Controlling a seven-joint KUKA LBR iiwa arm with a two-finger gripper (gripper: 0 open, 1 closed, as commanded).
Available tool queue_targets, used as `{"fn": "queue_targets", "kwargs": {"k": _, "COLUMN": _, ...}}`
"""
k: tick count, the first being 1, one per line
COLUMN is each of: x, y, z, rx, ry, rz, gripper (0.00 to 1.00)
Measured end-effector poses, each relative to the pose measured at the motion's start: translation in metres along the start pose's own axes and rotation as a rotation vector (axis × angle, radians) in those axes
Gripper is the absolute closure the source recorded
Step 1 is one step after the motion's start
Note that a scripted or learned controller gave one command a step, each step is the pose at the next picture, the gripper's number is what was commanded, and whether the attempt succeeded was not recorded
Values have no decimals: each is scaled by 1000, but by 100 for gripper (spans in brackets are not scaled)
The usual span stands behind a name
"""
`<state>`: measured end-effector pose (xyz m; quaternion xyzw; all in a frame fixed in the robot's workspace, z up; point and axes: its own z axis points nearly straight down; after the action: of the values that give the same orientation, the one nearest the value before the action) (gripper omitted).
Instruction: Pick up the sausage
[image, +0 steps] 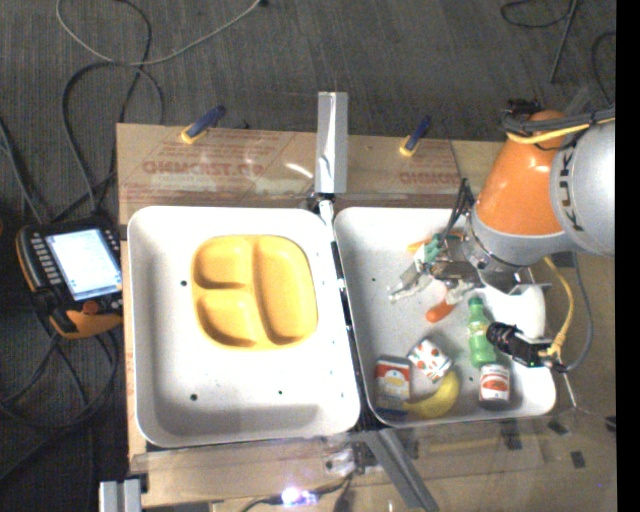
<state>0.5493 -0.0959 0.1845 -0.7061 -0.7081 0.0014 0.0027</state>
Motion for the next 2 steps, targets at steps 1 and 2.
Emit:
{"fn": "queue_targets", "kwargs": {"k": 1, "x": -53, "y": 35, "z": 66, "rx": -2, "ry": -4, "rz": 43, "gripper": 0}}
{"fn": "queue_targets", "kwargs": {"k": 2, "x": -90, "y": 40, "z": 95, "rx": -15, "ry": -5, "rz": -4, "gripper": 0}}
